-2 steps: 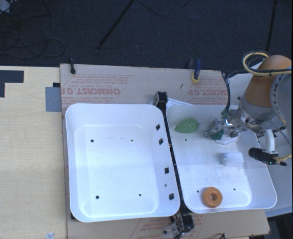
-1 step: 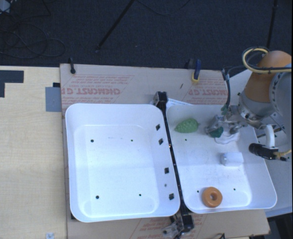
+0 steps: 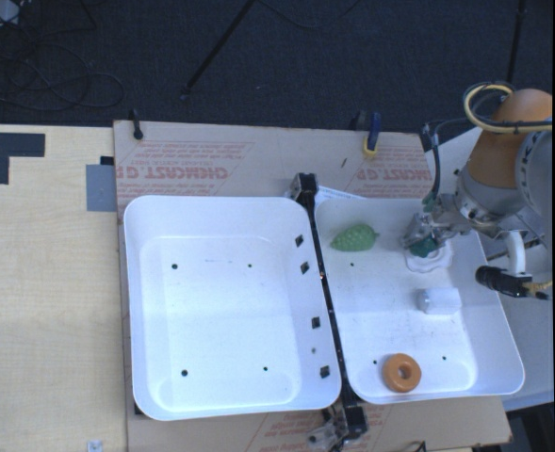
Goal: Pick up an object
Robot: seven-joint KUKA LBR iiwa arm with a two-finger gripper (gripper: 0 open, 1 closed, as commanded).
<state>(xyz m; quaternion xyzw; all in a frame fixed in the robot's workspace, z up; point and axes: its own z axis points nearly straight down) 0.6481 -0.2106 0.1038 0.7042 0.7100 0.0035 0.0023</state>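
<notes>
Objects lie loose in the right bin (image 3: 503,365); none is lifted yet. The gripper (image 3: 426,243) hangs low at the bin's far side, its grasp impossible to judge. Outward lie a green leafy object (image 3: 354,237), a pale block (image 3: 438,300) and an orange ring (image 3: 401,372).

Dark carpet (image 3: 258,55) covers the floor at the top, with black cables (image 3: 41,73) lying loose across it. Below, a pale wooden counter (image 3: 41,299) carries a sheet of brown cardboard (image 3: 211,163) printed with red lettering, clipped at its far edge.
</notes>
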